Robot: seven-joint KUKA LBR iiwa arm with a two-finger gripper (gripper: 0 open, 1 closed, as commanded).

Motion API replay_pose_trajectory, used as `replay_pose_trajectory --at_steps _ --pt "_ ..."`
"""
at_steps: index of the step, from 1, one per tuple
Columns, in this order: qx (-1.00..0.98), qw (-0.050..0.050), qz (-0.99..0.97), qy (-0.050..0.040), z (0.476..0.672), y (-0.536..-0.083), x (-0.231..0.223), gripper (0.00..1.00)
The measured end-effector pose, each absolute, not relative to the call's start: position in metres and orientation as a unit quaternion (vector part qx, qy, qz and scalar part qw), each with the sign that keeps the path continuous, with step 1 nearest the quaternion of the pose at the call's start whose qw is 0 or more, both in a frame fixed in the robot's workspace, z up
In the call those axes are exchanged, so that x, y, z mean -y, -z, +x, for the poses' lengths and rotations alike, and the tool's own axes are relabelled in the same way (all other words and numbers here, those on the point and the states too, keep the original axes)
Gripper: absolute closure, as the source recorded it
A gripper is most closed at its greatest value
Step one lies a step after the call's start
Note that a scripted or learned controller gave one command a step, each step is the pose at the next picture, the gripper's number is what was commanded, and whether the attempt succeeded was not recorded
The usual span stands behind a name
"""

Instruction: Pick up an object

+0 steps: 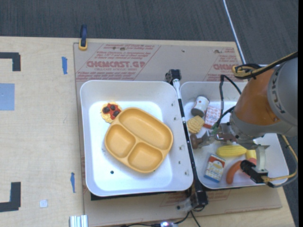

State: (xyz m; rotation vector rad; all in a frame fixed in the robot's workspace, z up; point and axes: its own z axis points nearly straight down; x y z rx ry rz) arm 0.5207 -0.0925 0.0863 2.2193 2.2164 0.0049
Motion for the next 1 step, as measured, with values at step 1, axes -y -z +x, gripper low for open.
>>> replay_pose_trajectory --at_steps 1 --pt "-0.707 0.002 0.707 -0.0017 0.4928 -0.0862 0.0936 0.0"
